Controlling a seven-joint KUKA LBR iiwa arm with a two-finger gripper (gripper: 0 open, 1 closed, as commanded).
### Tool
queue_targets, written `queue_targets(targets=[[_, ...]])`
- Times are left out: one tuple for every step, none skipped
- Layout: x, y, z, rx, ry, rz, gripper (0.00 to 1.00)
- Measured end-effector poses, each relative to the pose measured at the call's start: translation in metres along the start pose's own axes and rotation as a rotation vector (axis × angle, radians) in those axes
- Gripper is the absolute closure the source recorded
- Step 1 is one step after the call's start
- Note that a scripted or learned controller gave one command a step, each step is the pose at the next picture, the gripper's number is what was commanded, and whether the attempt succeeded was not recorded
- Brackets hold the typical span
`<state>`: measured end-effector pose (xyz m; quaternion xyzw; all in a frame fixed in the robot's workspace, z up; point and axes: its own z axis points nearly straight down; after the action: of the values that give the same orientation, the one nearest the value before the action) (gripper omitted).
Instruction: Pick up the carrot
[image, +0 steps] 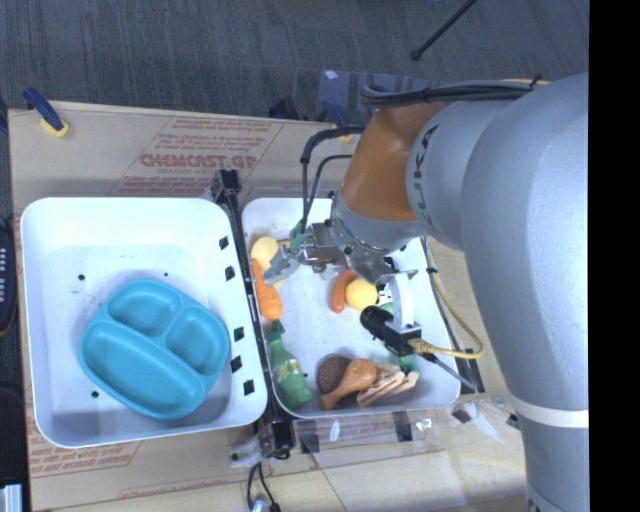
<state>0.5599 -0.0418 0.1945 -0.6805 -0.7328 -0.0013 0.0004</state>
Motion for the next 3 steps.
queue_targets(targets=[[-0.056, -0.004, 0.055, 0.016, -0.003, 0.077, 0.0], [-0.059, 0.072, 0.1, 0.003, -0.005, 0.11, 0.0], [-0.053, 0.064, 0.101, 0.008, -0.001, 0.068, 0.0]])
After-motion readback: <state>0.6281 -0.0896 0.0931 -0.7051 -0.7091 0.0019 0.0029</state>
